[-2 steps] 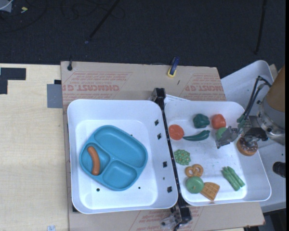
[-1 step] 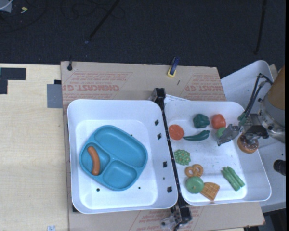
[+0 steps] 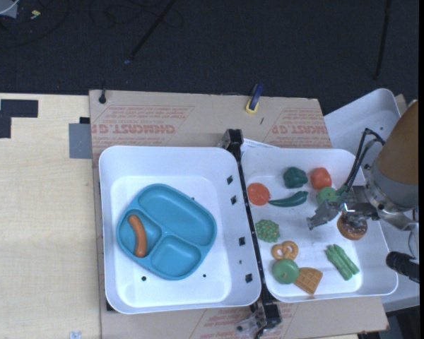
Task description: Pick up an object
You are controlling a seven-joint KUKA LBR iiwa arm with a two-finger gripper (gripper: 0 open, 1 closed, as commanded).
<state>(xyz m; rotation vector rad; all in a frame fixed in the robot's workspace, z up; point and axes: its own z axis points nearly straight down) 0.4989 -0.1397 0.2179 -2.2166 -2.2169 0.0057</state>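
The right bin (image 3: 367, 282) holds several toy foods: an orange-red tomato (image 3: 258, 193), a dark green pepper (image 3: 294, 177), a red tomato (image 3: 320, 177), a long green chili (image 3: 288, 200), a green bumpy piece (image 3: 267, 229), a pretzel (image 3: 285, 249), a green apple (image 3: 285, 271), a tan waffle wedge (image 3: 307, 280), green beans (image 3: 341, 260) and a brown doughnut (image 3: 352, 227). My gripper (image 3: 324, 214) hangs low over the bin's middle right, between the chili and the doughnut, beside a small green ball (image 3: 327, 195). Nothing shows between its fingers.
The left bin (image 3: 120, 168) carries a blue divided plate (image 3: 171, 202) with an orange sausage (image 3: 138, 234) in its left compartment. Both bins rest on cardboard (image 3: 169, 122). A blue and yellow clamp (image 3: 254, 99) sits at the cardboard's back edge.
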